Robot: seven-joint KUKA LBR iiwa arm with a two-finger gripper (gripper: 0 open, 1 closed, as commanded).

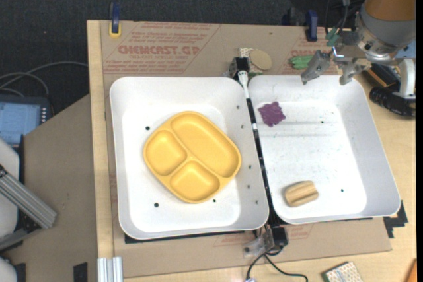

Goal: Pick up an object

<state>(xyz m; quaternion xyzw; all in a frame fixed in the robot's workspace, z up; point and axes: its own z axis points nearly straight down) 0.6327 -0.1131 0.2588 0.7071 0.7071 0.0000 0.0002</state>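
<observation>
A desk [198, 43] faced with brown printed cardboard carries two shallow white bins side by side, with dark carpet behind it and cables trailing at its edges.

In the camera view, the left bin [125, 162] holds a yellow divided plate [192, 155] lying flat near its middle. The right bin [370, 162] holds two loose things: a small purple object [271, 113] in its upper left part, close to the wall shared with the other bin, and a tan, roll-shaped block [301, 193] near its lower edge, its long axis running roughly left to right.

The arm comes in at the top right, and the tool [328, 69] hangs over the far rim of the right bin. Its two fingers stand visibly apart, spread wide, with nothing between them.

The relation that matters is this: both candidates lie nearer the camera than the tool and to its left in the frame. The purple object is much the closer, down and to the left of the fingers; the tan block is well apart, almost the whole depth of the bin away. I judge the purple object the likelier target, needing a short move in over the bin and a descent, though its low, irregular shape may give the fingers little to close on.
</observation>
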